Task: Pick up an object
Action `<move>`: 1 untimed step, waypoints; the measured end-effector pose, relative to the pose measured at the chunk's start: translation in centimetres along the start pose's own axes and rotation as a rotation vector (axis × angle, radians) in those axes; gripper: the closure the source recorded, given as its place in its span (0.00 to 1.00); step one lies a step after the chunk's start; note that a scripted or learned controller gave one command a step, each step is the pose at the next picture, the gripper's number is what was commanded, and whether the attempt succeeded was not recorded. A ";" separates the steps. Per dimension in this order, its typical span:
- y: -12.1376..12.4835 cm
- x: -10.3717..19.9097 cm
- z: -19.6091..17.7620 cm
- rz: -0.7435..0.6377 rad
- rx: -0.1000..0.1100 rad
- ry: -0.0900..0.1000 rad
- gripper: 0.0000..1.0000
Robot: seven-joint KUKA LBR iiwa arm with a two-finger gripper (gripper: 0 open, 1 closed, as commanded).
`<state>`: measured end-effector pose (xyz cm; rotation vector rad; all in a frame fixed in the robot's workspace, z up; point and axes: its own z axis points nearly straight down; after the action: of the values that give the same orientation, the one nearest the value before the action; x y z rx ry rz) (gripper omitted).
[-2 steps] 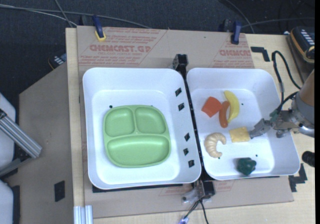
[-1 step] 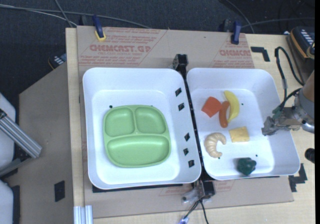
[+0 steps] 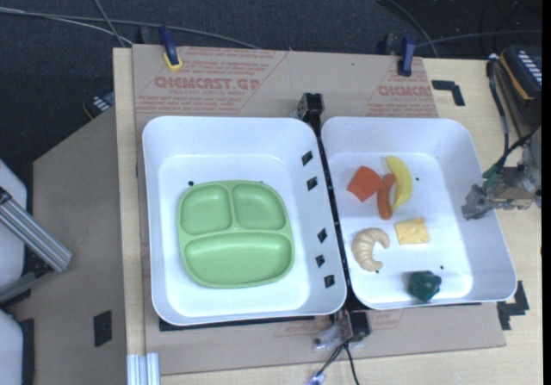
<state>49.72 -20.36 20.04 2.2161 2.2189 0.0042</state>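
Camera view: on the desk (image 3: 215,73), the left bin (image 3: 164,146) carries a green divided plate (image 3: 235,233). The right bin (image 3: 456,151) holds a banana (image 3: 401,179), croissant (image 3: 371,247), red block (image 3: 364,183), cheese wedge (image 3: 411,231) and dark green piece (image 3: 424,285). The gripper (image 3: 482,201) sits at its right rim.

Robot lab: clamped bench (image 3: 215,73), loose cables (image 3: 103,4), white bins (image 3: 155,202).

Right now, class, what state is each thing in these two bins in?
Green plate: flat in the left bin, nothing on it.
Banana: lying against the sausage.
Red block: loose.
Croissant: loose.
Cheese: loose.
Dark green piece: loose, near the right bin's front wall.
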 end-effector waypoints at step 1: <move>0.1 0.0 -2.0 0.000 0.002 0.001 1.00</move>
<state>49.83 -20.37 22.02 2.2172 2.2204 0.0026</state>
